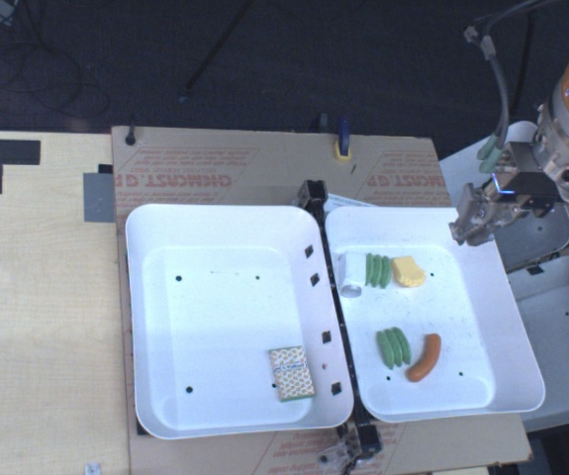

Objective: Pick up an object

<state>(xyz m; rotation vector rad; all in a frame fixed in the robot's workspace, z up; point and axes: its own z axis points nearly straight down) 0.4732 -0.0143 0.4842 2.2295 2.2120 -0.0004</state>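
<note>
Brown cardboard sheet (pixel 225 166) under bins

Dark, almost black floor (pixel 264 47) along far side, thin cables trailing across it. Pale light-wood tabletop (pixel 37 334) at left, black and grey rectangular patches near its far edge. Brown printed cardboard sheet (pixel 225 171) covers tabletop's middle. Small blue-and-yellow clamp (pixel 343 142) at cardboard's far edge. Lighting even, soft shadows.

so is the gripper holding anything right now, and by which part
Nothing is held. The gripper hangs over the far right edge of the right bin, apart from the sausage, the yellow piece and the green beans.
</note>
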